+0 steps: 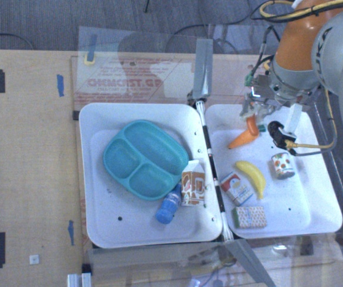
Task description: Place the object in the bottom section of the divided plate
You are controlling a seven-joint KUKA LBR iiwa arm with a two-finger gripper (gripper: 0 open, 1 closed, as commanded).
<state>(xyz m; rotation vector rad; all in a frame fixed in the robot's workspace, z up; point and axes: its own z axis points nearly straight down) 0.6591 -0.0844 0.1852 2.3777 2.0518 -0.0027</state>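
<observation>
Two bins (99, 220): sitting side by side on worktop.
Hand (254, 113): hovering right of divided plate (145, 158), touching carrot (245, 136); grip state cannot tell.
Carrot: lying well right of plate, in neighbouring bin.

An orange carrot (245, 136) lies tilted just below the claw (256, 109); a teal divided plate (145, 158) sits well to the claw's left.

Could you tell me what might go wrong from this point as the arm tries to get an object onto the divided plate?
The gripper sits at one end of the carrot, so an off-centre grasp may slip or swing. The small carton and blue bottle crowd the plate's lower edge and could be knocked during placing.
</observation>
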